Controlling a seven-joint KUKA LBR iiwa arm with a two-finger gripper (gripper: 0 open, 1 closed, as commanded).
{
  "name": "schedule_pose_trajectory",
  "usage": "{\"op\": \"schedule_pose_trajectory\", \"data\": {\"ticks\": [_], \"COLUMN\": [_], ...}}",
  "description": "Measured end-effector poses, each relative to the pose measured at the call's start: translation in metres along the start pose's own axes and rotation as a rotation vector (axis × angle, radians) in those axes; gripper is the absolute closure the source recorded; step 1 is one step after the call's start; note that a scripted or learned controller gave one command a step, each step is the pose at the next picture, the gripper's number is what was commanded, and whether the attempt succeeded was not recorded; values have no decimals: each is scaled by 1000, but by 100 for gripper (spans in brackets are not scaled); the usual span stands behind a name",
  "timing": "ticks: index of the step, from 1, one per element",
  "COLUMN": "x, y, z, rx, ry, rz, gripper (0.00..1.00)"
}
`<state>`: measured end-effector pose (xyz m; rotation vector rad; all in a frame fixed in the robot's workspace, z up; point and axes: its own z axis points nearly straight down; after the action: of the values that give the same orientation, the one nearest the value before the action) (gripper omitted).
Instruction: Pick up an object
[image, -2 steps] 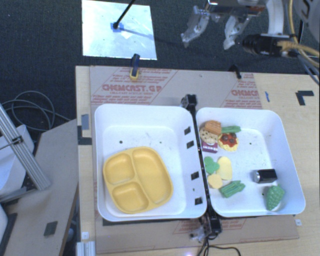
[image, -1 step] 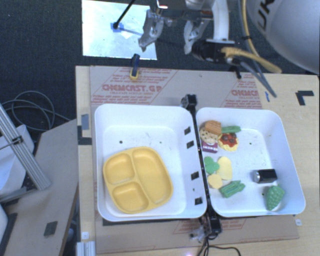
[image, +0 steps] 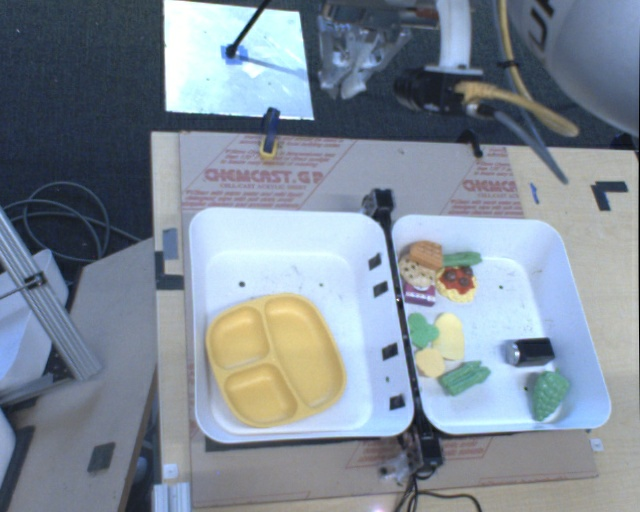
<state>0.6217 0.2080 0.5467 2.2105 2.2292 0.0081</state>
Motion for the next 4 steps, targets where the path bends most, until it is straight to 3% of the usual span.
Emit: {"op": "schedule_pose_trajectory", "data": {"ticks": [1,2,3,4], "x": [-40,-97,-94,-140], "y": [-89,-73,-70,-4], "z": [192,433,424,358], "rx": [22,17,5,-6], "ry": [-7,-7,-1,-3], "rz": [10,12,8,11], "gripper": [100,100,0,0]}}
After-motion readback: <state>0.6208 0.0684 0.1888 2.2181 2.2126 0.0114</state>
